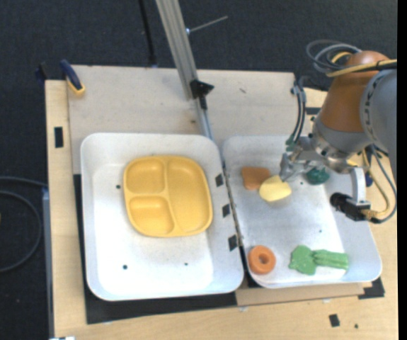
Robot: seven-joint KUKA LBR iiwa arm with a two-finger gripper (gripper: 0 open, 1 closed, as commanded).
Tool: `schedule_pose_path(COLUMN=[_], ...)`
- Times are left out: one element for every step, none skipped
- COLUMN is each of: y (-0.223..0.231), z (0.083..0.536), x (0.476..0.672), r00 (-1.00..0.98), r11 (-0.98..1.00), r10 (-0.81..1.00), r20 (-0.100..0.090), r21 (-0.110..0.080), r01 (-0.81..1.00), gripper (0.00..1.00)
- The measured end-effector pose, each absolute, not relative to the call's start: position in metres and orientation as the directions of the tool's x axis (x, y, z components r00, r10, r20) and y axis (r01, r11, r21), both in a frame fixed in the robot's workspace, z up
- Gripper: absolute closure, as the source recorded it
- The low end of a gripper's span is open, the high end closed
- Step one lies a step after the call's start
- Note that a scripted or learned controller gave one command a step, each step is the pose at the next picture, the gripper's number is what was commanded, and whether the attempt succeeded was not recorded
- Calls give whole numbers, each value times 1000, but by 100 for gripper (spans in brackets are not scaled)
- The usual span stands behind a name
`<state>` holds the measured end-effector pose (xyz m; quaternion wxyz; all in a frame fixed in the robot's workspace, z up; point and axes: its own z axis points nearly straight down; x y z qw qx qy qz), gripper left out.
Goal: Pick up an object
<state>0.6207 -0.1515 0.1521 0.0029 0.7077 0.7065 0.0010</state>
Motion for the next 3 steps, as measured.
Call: schedule_pose_path(y=[-162, -165, -167], z=[209, 254, 273], x=[626, 623, 624], r00=[3, 2, -2], r11=[-3, -2, 2], r10=[1000, 1000, 1000], r20=[-3, -2, -1], r21=[7, 6, 4], r01=[1000, 1000, 1000], gripper=[100, 100, 100])
